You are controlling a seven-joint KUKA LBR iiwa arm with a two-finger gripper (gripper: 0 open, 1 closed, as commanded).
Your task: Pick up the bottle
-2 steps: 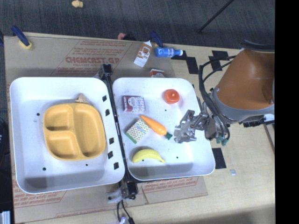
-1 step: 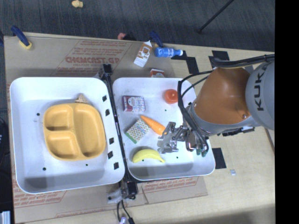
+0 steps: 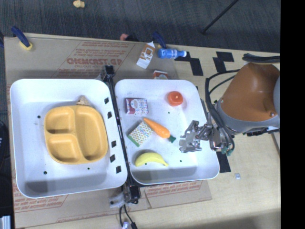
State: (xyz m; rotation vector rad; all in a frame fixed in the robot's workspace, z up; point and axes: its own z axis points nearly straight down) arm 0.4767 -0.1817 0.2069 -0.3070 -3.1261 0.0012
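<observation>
The bench (image 3: 248, 194) holds the bottle (image 3: 170, 54) at its far edge, outside both bins; the gripper (image 3: 190, 140) (jaw state unclear) risks grabbing the carrot (image 3: 157, 128) instead.

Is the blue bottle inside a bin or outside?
Outside. The blue bottle lies on its side on the bench beyond the right bin.

A yellow divided plate (image 3: 76, 133) fills the left bin (image 3: 24, 175); the right bin (image 3: 205, 168) holds a carrot (image 3: 156, 127) and banana (image 3: 150, 160).
</observation>
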